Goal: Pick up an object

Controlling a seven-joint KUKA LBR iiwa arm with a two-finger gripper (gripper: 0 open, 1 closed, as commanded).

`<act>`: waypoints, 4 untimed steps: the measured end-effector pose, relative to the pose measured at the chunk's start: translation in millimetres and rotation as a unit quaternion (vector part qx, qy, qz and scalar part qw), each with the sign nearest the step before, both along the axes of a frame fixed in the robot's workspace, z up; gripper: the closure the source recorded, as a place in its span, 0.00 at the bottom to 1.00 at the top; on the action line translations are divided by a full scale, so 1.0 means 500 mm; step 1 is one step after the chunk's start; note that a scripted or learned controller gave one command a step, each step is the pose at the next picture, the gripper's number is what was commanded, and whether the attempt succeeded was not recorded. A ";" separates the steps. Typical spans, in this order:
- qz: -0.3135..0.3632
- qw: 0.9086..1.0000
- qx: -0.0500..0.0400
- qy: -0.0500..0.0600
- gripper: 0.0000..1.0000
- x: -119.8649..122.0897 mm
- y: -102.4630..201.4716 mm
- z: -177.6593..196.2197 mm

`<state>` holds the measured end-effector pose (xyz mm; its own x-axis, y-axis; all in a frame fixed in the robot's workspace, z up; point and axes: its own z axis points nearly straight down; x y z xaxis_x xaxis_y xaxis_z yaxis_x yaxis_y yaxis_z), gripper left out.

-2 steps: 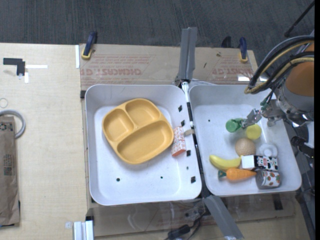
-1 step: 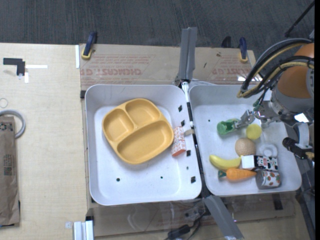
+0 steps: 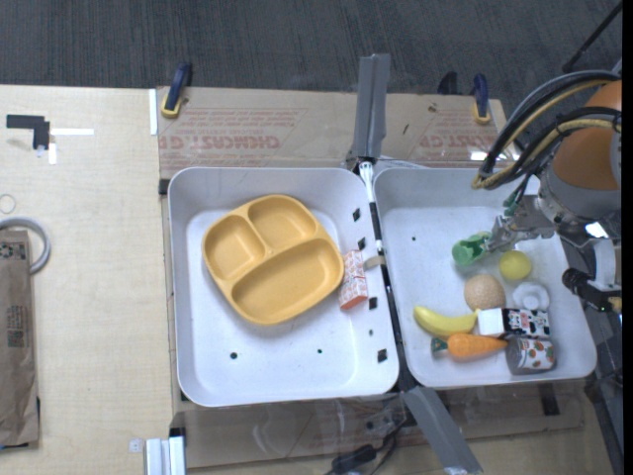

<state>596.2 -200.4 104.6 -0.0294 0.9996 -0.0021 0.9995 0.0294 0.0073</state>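
We see the arm reaching in from the right edge of the view, its orange band showing above the grey wrist near the upper right corner. Dark cables with yellow lining arc over it from the top right and loop down toward the wrist. The wrist points left and slightly down, carrying the end effector low over the upper part of the right-hand bin. Its metal fingers point left.

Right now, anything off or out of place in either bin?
Nothing spilled or broken. One small red-and-white packet lies alone in the left bin, touching the yellow plate. The other small items, like the banana and carrot, crowd the right bin.
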 end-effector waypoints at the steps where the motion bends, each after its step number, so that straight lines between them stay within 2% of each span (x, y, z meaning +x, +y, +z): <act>1: 0.056 0.998 0.000 0.004 1.00 0.075 0.129 0.192; 2: 0.056 0.998 0.000 0.004 0.00 0.074 0.129 0.192; 3: 0.004 1.000 0.000 0.000 0.00 0.049 0.139 -0.019; 4: 0.004 1.000 -0.001 0.000 1.00 0.050 0.138 0.000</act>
<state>621.4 -131.2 104.8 -0.0384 0.9993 -0.0035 0.9992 0.0384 0.0080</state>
